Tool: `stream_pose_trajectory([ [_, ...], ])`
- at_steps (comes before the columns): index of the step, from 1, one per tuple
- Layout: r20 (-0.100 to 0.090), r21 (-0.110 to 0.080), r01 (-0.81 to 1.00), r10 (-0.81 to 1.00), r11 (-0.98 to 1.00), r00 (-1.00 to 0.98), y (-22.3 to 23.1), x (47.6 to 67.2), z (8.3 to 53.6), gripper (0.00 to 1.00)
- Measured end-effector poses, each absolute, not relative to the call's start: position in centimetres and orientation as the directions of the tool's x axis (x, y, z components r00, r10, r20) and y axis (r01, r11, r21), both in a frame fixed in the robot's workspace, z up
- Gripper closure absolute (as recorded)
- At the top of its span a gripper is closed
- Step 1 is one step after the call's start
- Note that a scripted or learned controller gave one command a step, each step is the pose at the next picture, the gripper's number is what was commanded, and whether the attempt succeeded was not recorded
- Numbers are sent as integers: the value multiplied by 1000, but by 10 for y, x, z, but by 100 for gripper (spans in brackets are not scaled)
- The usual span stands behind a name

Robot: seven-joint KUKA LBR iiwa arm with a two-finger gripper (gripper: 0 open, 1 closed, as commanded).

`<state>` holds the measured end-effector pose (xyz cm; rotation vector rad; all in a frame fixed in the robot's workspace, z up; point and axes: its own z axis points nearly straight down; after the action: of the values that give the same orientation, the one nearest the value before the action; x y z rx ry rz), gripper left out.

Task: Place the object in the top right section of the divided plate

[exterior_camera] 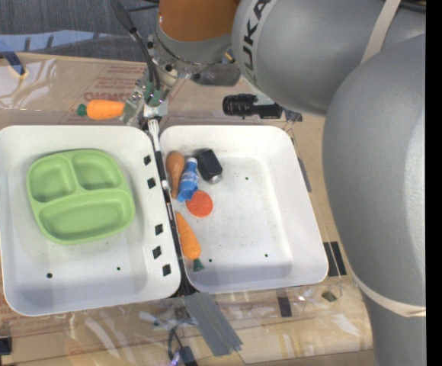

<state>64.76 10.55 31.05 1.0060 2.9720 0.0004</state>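
**Approach stage, before any grasp.** The arm (343,90) crosses the table (53,78) from the right. It carries the pincer (153,119) above the far rims, where the left bin (8,273) and the right bin (309,242) meet. Whether the pincer is open or closed cannot be told, and nothing is seen held in it. The plate (84,198) lies in the left bin, nearer the camera than the pincer and to its left in the view. Its top right section (97,171), the goal, is bare. The task names no particular object, so the candidates are listed. A long carrot (188,239) lies along the right bin's inner wall, well apart from the pincer toward the camera. A short carrot (103,110) lies on the table outside both bins, just beside the pincer on its view-left. A brown piece (175,166), a bottle (188,178) and a block (208,164) cluster in the right bin, near the pincer on its camera side. The piece and the bottle appear to touch. A disc (200,203) sits just past them, farther from the pincer. By this reading, pick-up has not begun and the placing is far off. The next move calls for settling on one thing, lowering the pincer squarely over it clear of its neighbours and the bin rim, and closing on it before any carry to the plate.
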Motion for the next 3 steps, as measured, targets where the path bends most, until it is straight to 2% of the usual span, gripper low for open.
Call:
stream_pose_trajectory([
  [1, 2, -3, 527, 527, 850, -850, 145, 604, 246, 100],
  [2, -3, 0, 457, 457, 890, -890, 118, 643, 284, 100],
  [3, 2, -2, 168, 168, 986, -986, 142, 604, 242, 100],
])
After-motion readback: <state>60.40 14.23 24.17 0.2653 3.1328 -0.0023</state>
